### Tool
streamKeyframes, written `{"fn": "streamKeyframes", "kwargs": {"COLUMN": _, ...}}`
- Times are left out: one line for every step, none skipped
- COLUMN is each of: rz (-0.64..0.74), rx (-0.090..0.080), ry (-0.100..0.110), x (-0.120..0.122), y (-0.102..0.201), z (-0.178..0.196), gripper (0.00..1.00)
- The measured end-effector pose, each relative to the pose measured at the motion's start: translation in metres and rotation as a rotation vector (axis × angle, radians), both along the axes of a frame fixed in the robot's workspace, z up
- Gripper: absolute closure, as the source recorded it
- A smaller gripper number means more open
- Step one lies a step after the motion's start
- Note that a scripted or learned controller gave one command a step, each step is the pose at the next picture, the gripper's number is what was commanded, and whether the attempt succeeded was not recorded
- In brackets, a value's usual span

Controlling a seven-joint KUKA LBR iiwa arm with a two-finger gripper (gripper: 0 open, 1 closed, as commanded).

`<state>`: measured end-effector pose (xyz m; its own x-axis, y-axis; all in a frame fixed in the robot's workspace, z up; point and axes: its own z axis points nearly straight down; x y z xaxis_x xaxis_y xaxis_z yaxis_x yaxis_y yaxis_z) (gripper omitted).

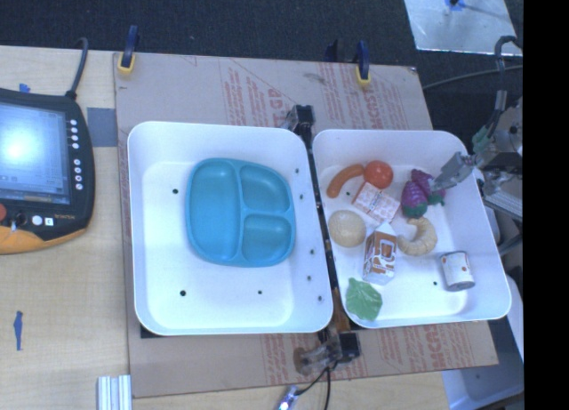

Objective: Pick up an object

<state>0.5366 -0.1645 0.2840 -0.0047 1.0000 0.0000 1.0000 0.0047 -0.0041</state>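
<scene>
— Jaws?
— Grey, slim, slanting in over the far-side wall of the right bin (480,221). Released or clenched: cannot tell. Nothing seen clasped between them.
— Nearest to them?
— A knobbly purple toy fruit (415,193), just beside the tips; touching or not, unclear. Below the jaws, a curved tan croissant (418,237), and a short shiny metal can (456,269) on its side.
— Further off?
— Past the purple piece, a smooth red ball-shaped tomato (379,173), a bent orange sausage (345,179), a small printed carton (376,203). Then a pale rounded bun (347,228), a brown-and-white box (380,257), a crinkled green leaf (363,299).
— Farthest from the jaws?
— In the left bin (151,248), a glossy blue plastic plate (240,213), rounded at the corners, split into three compartments. Beyond that, on the wooden worktop (53,310), a dark control pendant (40,172) with a lit screen.
— Under the bins?
— Flat brown cardboard (267,88).
</scene>
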Motion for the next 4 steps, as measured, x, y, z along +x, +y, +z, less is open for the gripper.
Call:
{"fn": "streamKeyframes", "kwargs": {"rz": 0.002, "rx": -0.001, "ry": 0.002, "x": 0.054, "y": -0.01, "z": -0.084, "gripper": 0.0}}
{"fn": "streamKeyframes", "kwargs": {"rz": 0.002, "rx": 0.004, "ry": -0.003, "x": 0.088, "y": -0.011, "z": -0.18, "gripper": 0.0}}
{"fn": "streamKeyframes", "kwargs": {"rz": 0.0, "rx": -0.002, "ry": 0.001, "x": 0.12, "y": 0.056, "z": -0.191, "gripper": 0.0}}
{"fn": "streamKeyframes", "kwargs": {"rz": -0.002, "rx": -0.001, "ry": -0.003, "x": 0.12, "y": 0.01, "z": -0.093, "gripper": 0.0}}
